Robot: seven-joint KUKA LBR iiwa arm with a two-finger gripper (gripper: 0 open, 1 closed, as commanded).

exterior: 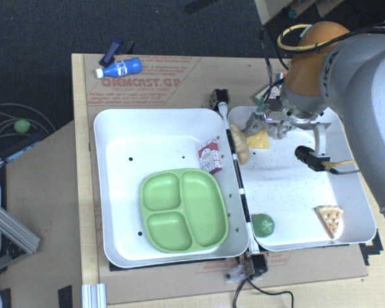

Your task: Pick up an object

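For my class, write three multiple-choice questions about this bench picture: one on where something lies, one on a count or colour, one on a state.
1. Where does the pizza slice lie?
A. In the right bin, near its front right corner
B. On the green tray
C. On the cardboard behind the bins

2. How many compartments does the green tray have?
A. Two
B. Three
C. Five

3. How does the blue and white bottle rest?
A. Upright in the left bin
B. Lying on its side on the cardboard
C. Upside down on the green tray

Answers:
1 A: the slice sits on the right bin floor by that corner.
2 B: two compartments at the back plus one at the front left.
3 B: it lies flat on the cardboard behind the left bin.
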